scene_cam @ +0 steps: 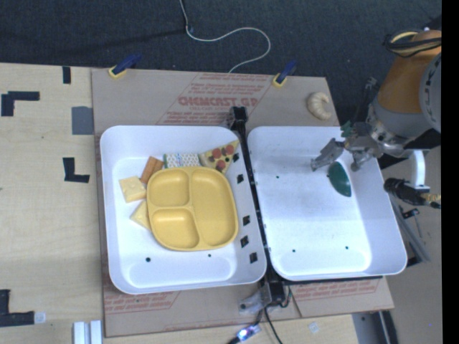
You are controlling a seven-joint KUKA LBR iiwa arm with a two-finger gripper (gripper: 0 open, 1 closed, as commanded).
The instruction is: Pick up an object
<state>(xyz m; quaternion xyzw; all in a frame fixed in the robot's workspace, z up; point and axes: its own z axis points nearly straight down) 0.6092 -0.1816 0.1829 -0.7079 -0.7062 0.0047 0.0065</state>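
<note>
**Risk: Loss of the Teal Object at the Right Bin's Far Wall**

The gripper sits over the right bin, fingers spread. The teal object hangs just below them, near that bin's far-right wall; whether it is pinched cannot be told. A shallow hold could let it slip back. The yellow plate lies in the left bin.

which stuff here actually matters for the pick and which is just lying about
In play:
- gripper, over the right bin
- green object in that bin, just under the gripper

Lying about:
- yellow divided plate in the left bin
- food-like pieces tucked around the plate
- beige lump on the cardboard sheet
- white cable
</note>
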